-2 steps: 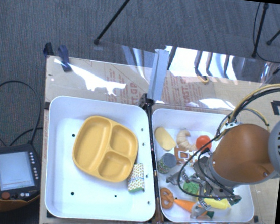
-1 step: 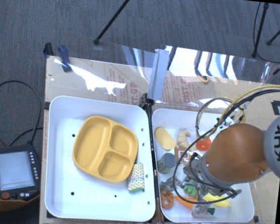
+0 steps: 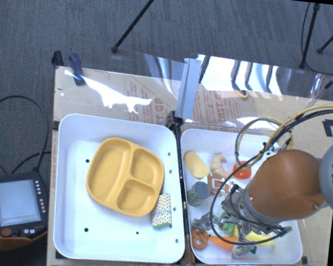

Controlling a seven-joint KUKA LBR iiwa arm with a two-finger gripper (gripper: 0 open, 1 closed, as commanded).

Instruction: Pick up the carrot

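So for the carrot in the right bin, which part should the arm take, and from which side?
The carrot lies flat near the right bin's front wall, pointing left-right, its right end hidden under the arm. Best bet is probably the exposed middle, coming straight down with the pincer closing across the thin width. The pretzel sits close at its left end, so keep clear of that.
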